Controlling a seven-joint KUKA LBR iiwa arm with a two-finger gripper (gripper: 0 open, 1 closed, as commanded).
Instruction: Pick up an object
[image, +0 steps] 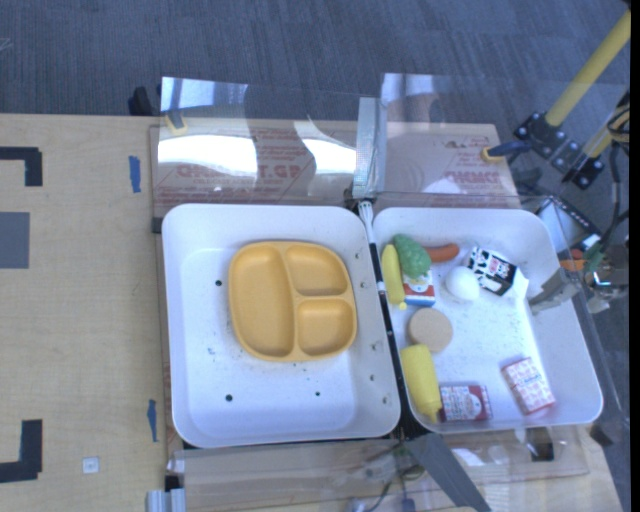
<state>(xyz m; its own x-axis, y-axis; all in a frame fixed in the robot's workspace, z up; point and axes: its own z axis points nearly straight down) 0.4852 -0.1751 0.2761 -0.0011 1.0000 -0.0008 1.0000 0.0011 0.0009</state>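
Note:
The right bin holds several toy foods. Along its left wall lie a yellow corn cob and a larger yellow piece. A green broccoli, an orange carrot and a small red-and-white box sit near the back. A white egg touches a black-and-white carton. A tan round disc lies mid-bin. Two red packets lie at the front. My gripper hangs at the bin's right rim, apart from all of them, with nothing visibly in it.
The left bin carries a yellow divided plate. A clear panel with a metal post stands behind both bins. Cables and a yellow-handled fixture crowd the far right beside the arm.

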